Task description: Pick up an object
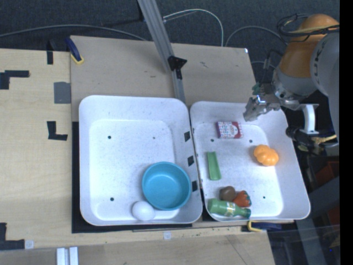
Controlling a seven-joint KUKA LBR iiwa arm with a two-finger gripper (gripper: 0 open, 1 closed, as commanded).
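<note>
Approach step: hovering pincer (255, 109), grip state unclear, above right white bin's (292, 175) far rim, just beside small red-and-white packet (228, 130); next, descend onto it

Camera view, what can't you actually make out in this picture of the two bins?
- Gripper: small and blurred over the right bin's far rim; whether its jaws are open or shut cannot be told.
- Red and white packet: its print is too small to read.
- Brown and red items above the green bottle: bunched together and too small to identify.
- White ball: partly overlapped by the blue bowl.
</note>
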